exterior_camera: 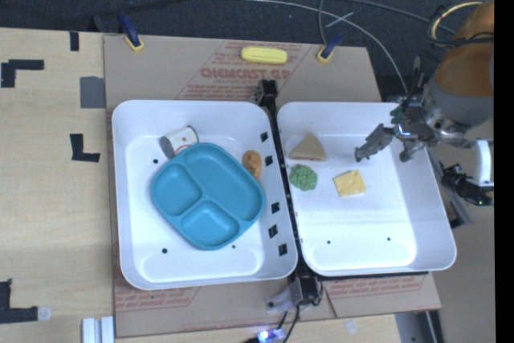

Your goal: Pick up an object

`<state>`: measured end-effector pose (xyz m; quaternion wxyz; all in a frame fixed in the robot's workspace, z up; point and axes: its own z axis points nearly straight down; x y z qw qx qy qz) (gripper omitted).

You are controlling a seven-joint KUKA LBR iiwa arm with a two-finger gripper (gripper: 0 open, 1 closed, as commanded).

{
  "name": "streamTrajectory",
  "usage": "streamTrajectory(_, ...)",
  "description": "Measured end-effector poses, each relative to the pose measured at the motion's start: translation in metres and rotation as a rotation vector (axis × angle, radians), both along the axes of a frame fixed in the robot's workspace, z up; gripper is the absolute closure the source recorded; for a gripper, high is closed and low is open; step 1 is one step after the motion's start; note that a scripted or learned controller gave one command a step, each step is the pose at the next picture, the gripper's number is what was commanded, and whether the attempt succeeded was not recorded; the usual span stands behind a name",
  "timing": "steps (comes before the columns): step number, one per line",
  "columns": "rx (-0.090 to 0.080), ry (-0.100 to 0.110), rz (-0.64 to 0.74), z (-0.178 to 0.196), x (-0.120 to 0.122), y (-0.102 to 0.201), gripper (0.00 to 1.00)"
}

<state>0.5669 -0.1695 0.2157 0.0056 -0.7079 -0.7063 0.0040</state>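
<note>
Here the end effector (391, 144), spread and holding nothing, hangs near yellow cheese (349, 183) and green broccoli (303, 177).

right bin (418, 245): holds three loose pieces, all lying flat in its upper half.
tan wedge (307, 148): triangular, pale brown, near the bin's left wall.
green lump (303, 177): round, bumpy, just below the wedge, close to it but apart.
yellow block (349, 183): squarish, pale yellow, possibly a cheese piece, right of the green lump.
my gripper (384, 143): above the yellow block, nothing between my fingers.
</note>
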Motion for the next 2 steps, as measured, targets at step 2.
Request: streamTrajectory(2,-0.002,-0.007,0.002,-0.040,-0.002,-0.005,0.00)
